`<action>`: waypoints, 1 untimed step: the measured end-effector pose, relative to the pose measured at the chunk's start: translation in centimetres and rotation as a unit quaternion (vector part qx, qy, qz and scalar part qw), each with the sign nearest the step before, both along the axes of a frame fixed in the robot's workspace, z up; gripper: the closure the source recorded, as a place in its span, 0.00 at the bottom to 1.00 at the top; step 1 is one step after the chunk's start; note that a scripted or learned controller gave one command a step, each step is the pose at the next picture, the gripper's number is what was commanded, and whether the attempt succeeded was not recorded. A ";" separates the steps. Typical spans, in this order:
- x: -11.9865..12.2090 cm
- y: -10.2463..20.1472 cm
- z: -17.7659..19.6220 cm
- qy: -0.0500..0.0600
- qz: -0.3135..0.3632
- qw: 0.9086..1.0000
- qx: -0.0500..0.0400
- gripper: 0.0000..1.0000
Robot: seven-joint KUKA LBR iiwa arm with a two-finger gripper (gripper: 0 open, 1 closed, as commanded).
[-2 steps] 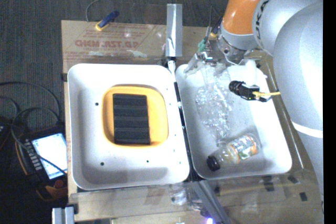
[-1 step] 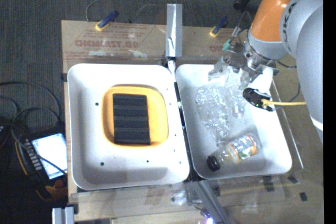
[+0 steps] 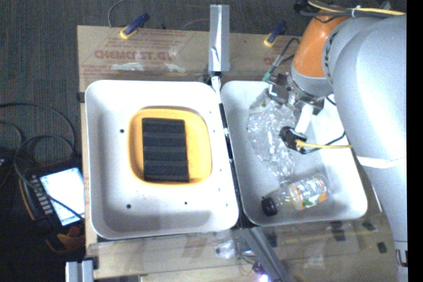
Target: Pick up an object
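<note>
Crumpled foil [image 3: 267, 134] lies in the right bin [image 3: 353, 208] right at my hand [image 3: 278, 90], touching it or just beside it, I cannot tell which. Its length trails away from my hand towards the bottle [image 3: 303, 193], which lies on its side farther off. Whether my hand is apart or together I cannot tell.
</note>
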State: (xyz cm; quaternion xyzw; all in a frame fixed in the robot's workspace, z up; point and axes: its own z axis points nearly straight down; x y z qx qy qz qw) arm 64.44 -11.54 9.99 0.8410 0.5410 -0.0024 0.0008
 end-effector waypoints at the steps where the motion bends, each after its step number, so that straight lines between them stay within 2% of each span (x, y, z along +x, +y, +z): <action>1: 1.1 3.1 8.4 0.000 0.118 0.993 0.000 1.00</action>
